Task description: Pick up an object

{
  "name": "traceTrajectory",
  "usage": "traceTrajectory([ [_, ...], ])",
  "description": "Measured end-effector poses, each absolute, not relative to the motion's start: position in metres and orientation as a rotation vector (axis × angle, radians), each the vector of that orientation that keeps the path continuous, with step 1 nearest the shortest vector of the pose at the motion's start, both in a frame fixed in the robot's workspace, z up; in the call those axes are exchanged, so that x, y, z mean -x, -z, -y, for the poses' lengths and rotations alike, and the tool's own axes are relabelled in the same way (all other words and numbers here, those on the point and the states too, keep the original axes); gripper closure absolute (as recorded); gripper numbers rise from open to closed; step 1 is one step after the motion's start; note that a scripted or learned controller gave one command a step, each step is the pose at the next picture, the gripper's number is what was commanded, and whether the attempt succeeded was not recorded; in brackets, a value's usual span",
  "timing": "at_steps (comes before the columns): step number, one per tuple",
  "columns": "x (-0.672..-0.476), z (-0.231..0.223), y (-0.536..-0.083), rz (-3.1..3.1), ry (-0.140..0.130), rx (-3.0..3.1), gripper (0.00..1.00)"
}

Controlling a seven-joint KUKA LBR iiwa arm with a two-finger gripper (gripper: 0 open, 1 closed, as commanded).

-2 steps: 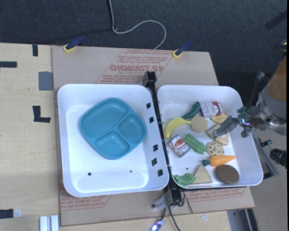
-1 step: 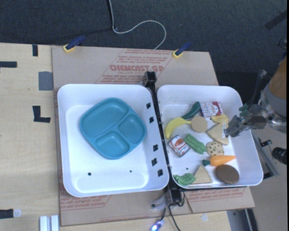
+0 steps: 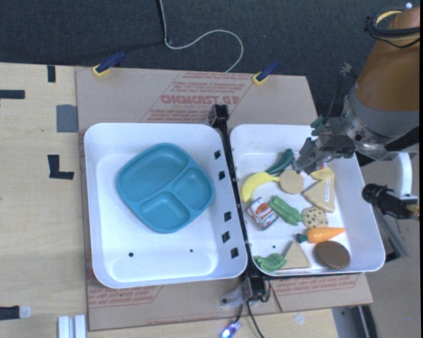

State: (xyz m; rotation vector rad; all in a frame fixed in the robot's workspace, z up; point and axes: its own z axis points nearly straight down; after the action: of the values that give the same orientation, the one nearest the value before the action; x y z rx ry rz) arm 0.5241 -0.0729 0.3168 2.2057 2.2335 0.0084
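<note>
Approach step, nothing grasped yet as far as visible. The gripper (image 3: 311,157) hangs low over the upper part of the right bin (image 3: 366,259), dark fingers pointing down-left toward the food pile; can't tell how the jaws stand, too dark and small. Closest candidates: the green pod (image 3: 280,163) just left of the tip, the round tan cookie (image 3: 292,182) just below it, and the cheese wedge (image 3: 323,192) to its lower right. Any of these counts as the object. Next move, my guess: pick one piece, centre over it, descend straight, close. Clutter is the problem: the banana (image 3: 257,184) touches the cookie area, the green bean (image 3: 285,210) lies beside the red-white packet (image 3: 263,214), so the fingers may land on two items at once. Further down: chip cookie (image 3: 314,217), carrot (image 3: 323,235), brown disc (image 3: 332,255), sandwich triangle (image 3: 296,255), green leaf (image 3: 271,262), all well away from the tip. The left bin (image 3: 106,259) holds a blue divided plate (image 3: 165,186), not in the way.
</note>
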Motion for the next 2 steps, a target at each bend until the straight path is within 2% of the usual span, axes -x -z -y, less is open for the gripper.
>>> traceTrajectory([
  [1,-0.575,0.070,-0.249,-2.226,0.005,-2.219,1.00],
  [2,-0.638,0.070,-0.215,-2.223,0.001,-2.216,1.00],
])
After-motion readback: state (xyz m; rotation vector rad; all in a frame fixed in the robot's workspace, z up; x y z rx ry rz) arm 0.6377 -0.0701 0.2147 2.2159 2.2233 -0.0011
